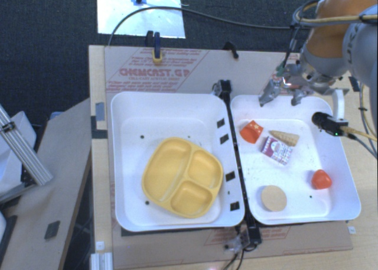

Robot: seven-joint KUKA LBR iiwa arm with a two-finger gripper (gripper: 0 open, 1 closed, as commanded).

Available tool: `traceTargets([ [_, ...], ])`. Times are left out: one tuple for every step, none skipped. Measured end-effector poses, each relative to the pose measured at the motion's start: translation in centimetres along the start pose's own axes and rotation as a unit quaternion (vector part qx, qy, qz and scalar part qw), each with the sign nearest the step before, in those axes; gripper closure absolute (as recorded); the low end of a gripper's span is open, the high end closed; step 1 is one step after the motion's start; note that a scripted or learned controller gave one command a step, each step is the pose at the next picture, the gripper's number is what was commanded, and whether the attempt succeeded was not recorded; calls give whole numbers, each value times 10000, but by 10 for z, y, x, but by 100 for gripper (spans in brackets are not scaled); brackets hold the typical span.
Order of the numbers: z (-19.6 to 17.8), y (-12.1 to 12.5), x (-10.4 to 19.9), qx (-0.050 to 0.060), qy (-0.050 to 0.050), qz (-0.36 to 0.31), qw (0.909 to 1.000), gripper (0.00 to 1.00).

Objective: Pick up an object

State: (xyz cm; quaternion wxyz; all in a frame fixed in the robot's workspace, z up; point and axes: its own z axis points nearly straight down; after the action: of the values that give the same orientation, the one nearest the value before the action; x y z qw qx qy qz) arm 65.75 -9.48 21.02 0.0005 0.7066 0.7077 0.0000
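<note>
From above, the grey arm with its orange band enters at the upper right of the frame, and its gripper (282,93) hangs over the far rim of the right bin (339,171), near that bin's upper left corner. The two fingers (267,94) stand spread apart, pointing down, with nothing between them; they seem to be above the bin rather than touching it, though the slanted view makes that hard to judge.

Inside the right bin lie five loose things, all apart from the gripper. An orange-red block (251,132) sits in the upper left part, just beside a tan wedge (284,137) to its right. A small red-and-white packet (276,149) lies just below the wedge, tilted. A round tan disc (273,198) rests near the bin's lower edge, and a small red-orange piece (321,179) sits toward the right wall.

The left bin (127,121) fills the middle of the frame and holds a yellow divided plate (182,176) with three compartments, lying slightly askew toward the bin's lower right.

Both bins rest on a surface (171,69) covered by a printed brown sheet. A black cable (127,18) curves across the dark floor at the upper left, past a pale square panel (156,3).
</note>
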Motion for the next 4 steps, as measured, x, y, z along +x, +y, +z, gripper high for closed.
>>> traceTargets([
  [43, -5, -3, 6, 2, 2, 10000, 0],
  [88, -6, 6, 6, 5, -12, 10000, 0],
  [74, -4, 5, -20, 1, -15, 10000, 100],
  [14, 1, 13, -28, 2, -18, 10000, 100],
])
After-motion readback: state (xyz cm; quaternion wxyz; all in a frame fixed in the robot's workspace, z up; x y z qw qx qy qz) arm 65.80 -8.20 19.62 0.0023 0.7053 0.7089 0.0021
